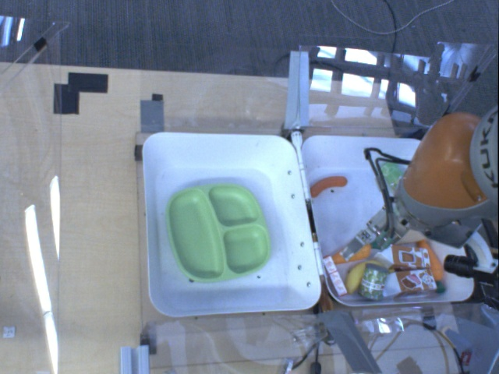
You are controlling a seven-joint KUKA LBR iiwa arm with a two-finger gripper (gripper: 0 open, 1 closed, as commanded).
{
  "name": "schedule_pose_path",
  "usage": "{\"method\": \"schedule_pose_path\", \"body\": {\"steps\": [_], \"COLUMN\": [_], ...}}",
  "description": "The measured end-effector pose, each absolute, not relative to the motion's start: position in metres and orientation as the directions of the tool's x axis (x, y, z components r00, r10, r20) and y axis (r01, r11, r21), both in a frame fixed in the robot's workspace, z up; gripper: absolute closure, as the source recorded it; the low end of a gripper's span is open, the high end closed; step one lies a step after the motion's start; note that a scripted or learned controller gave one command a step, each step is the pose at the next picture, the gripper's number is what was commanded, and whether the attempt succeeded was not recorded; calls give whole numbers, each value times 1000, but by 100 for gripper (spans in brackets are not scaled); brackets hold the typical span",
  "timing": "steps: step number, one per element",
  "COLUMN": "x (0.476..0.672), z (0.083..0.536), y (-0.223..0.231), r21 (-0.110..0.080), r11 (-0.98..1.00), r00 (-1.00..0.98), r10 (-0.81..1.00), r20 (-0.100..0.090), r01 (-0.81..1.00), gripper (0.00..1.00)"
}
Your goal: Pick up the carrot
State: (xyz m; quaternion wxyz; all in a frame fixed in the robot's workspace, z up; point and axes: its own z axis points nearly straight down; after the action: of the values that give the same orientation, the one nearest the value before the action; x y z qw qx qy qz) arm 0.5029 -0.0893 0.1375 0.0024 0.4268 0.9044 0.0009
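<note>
One end effector (pixel 373 238) hung low over the near part of the right bin (pixel 343 162), at the end of the grey arm with its orange band (pixel 440 170); whether it was wide or narrow could not be told, since the metal tip was small and blurred against the clutter. Just beside that tip, toward the bin's near left corner, lay a short orange piece that I took for the carrot (pixel 352 253). Its long axis seemed to run slantwise, from near-left up toward the tip, though which end was the thick one was too small to judge.

To do the grasp well, the closing line should probably cross that slant, not run along it, and the descent should centre on the orange piece. Crowding was the risk: a yellow fruit (pixel 355 276), a green-topped jar (pixel 374 281) and a printed packet (pixel 413 269) lay close by. A sausage (pixel 328 185) lay well apart toward the far side. The left bin (pixel 226 150) held a green divided plate (pixel 219 230).
</note>
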Motion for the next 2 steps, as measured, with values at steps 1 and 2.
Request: {"method": "schedule_pose_path", "body": {"steps": [1,2], "x": [499,493], "z": [90,90], "y": [-97,-108], "r21": [11,9], "r11": [662,872], "r00": [-662,-872], "r10": [749,489], "r20": [-14,-16], "r01": [749,489], "gripper": [0,0]}}
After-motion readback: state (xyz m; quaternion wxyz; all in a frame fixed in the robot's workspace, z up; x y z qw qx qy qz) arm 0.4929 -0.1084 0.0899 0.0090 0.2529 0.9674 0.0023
